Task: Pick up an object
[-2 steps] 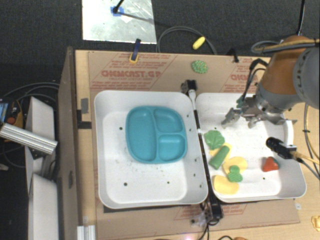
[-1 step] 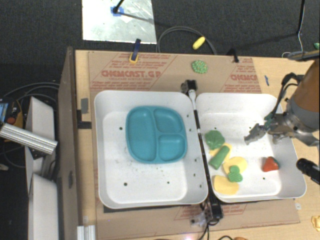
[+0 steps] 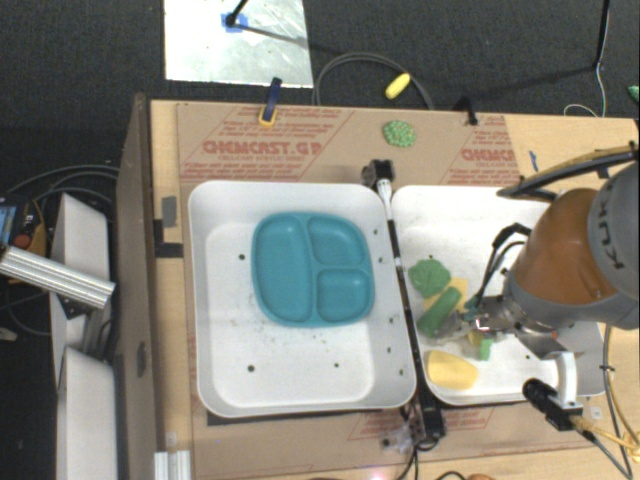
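Several toy foods lie in the right bin (image 3: 440, 208): a green leafy piece (image 3: 428, 273), a yellow piece (image 3: 452, 294) beside it, a dark green long piece (image 3: 438, 313), a small green bit (image 3: 484, 348) and a pale yellow piece (image 3: 452, 370) near the front wall. My gripper (image 3: 476, 323) reaches in from the right, low over the bin, right beside the dark green piece and just above the small green bit. The grey arm with its orange band (image 3: 560, 258) covers the bin's right half.
The left bin (image 3: 225, 218) bears a teal divided plate (image 3: 312, 269). A black divider (image 3: 398, 278) runs between the bins. On the cardboard behind the bins lie a green round thing (image 3: 399, 133), a yellow thing (image 3: 398, 86) and a clamp (image 3: 270, 108).
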Tool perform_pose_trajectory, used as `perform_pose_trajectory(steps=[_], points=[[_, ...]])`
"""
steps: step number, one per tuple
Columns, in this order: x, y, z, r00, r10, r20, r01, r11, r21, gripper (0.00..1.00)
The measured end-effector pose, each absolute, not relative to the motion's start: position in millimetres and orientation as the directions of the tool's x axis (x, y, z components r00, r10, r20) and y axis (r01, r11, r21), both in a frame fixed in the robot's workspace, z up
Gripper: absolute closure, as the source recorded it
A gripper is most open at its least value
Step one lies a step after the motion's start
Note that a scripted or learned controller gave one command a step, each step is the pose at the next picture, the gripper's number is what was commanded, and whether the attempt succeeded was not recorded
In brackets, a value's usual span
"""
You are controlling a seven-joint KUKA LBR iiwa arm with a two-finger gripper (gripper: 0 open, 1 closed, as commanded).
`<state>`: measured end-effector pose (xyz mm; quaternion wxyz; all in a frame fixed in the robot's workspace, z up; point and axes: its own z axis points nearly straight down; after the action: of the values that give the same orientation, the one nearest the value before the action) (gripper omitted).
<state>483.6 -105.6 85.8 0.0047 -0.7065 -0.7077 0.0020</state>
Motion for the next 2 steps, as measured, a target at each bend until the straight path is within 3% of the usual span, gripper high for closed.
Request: perform_pose_trajectory(steps=[1, 2], points=[[573.3, -145.2, 95.4, -0.005, 1.0, -0.004, 1.0, 0.005, 0.011, 0.0], [541.8, -140.1, 129.4, -0.001, 1.0, 0.0, 1.0, 0.001, 0.001, 0.0]])
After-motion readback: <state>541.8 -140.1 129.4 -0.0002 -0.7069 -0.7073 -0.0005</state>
